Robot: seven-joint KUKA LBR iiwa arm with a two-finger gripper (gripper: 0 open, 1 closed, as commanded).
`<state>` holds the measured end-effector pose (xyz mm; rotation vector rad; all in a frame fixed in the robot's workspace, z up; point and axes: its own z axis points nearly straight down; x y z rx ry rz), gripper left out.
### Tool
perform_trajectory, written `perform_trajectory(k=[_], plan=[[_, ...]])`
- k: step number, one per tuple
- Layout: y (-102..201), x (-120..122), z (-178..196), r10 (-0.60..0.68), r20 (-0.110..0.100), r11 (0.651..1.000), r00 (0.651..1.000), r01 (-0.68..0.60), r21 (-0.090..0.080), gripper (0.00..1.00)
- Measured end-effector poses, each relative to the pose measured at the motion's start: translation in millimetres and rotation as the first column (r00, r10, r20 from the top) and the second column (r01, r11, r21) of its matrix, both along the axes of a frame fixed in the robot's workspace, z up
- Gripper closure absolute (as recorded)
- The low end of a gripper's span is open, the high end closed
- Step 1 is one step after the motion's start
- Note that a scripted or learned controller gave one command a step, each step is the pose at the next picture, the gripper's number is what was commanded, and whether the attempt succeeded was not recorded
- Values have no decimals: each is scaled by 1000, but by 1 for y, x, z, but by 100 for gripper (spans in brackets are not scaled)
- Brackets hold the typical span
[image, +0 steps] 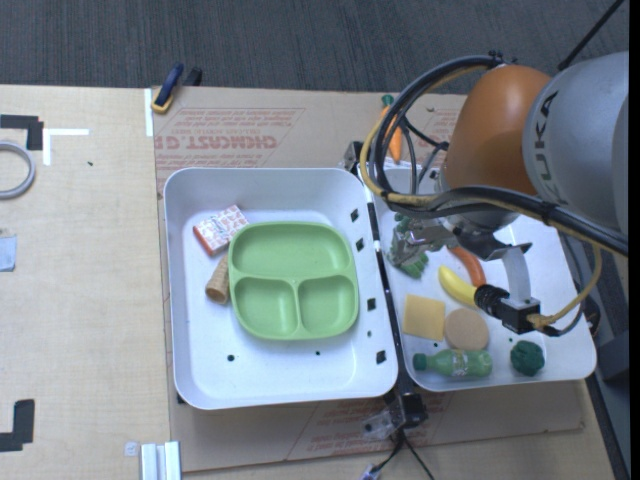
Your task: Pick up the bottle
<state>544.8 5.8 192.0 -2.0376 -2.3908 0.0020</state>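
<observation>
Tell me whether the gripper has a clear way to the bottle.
Probably yes: the bottle lies uncovered by the near wall of the right bin, nothing on top. The tan round piece crowds its far side, leaving tight room.

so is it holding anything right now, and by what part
Cannot tell: the gripper is over a green thing; the bottle lies apart from it.

Bench (pixel 80 318): pale, flat surface; printed cardboard sheet (pixel 230 133) lying flat on it; left bin (pixel 190 348) and right bin (pixel 560 268) on the sheet, touching side by side; blue-yellow tool (pixel 168 86) at the sheet's far-left corner; black tape marks (pixel 22 126) at left.
</observation>
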Motion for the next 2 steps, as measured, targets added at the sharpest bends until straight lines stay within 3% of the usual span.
perform_trajectory(k=[1, 2], plan=[[56, -54, 48, 80, -1, 997, 997, -80, 0, 100], [153, -67, 55, 83, 0, 997, 997, -83, -1, 100]])
